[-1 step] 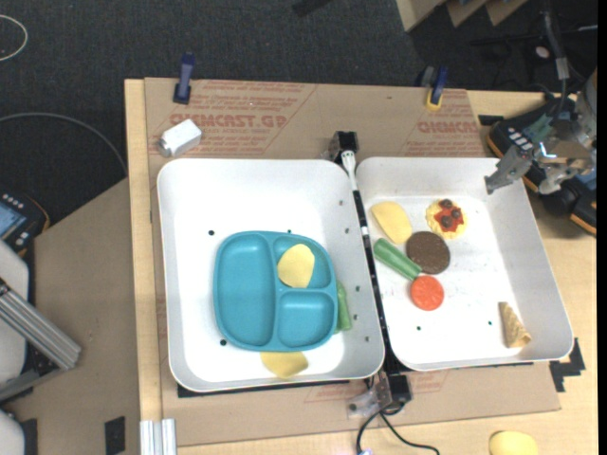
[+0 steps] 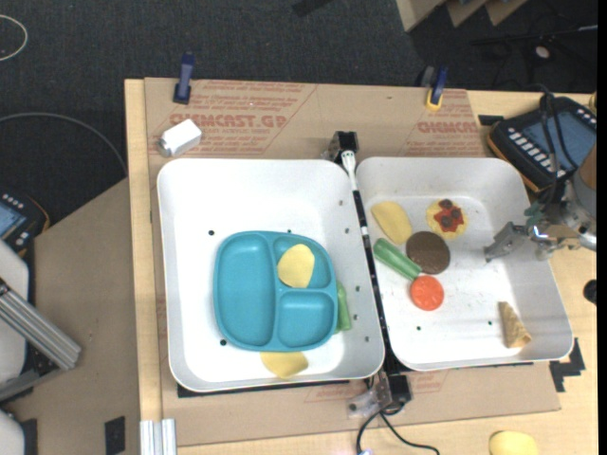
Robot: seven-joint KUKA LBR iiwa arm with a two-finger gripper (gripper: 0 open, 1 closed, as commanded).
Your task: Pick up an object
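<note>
The gripper is hovering at the right bin's three o'clock edge, carrying nothing; how far it is parted I cannot tell. Toward nine o'clock, loose candidates are lying apart for easy picking: brown disc, orange tomato, green pod, yellow piece.

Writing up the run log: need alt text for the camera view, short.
A gripper reaches in from the right over the right white bin, which holds a brown disc, a tomato, a green pod and other toy food. The left white bin holds a blue divided plate carrying a yellow piece.
</note>
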